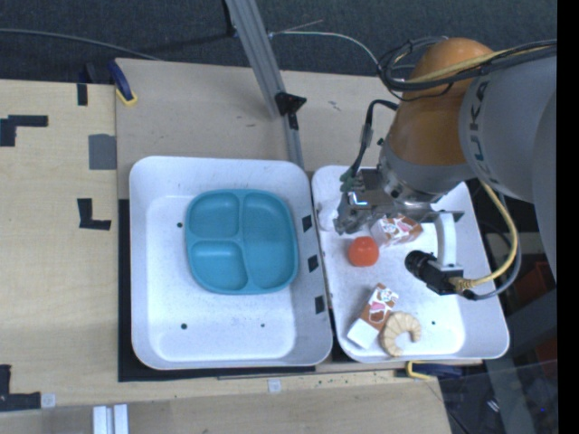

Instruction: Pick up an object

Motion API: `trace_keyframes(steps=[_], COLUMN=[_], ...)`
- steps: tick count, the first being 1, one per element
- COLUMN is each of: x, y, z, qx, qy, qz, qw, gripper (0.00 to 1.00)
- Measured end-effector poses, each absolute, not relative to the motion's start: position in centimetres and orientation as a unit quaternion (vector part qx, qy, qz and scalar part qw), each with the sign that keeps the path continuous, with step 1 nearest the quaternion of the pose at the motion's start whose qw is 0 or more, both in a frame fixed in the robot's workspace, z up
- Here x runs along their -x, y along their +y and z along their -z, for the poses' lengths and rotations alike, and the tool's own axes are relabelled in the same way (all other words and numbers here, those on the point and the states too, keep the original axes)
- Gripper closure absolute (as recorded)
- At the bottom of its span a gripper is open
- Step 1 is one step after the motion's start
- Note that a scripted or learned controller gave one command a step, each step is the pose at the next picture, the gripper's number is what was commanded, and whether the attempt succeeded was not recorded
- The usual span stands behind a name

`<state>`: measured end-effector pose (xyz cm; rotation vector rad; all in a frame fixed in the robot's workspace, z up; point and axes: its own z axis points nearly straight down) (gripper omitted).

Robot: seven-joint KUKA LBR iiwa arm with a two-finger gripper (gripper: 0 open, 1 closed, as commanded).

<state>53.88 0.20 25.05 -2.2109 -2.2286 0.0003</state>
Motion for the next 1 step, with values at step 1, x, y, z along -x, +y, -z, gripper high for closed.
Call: trace_keyframes(steps=[1], x=[-55.66], y=[5.74], z=[-23.57], qx=[0.705], qy=[-0.71], qz=[-0.0007], qw=[0.001], gripper=[1.0])
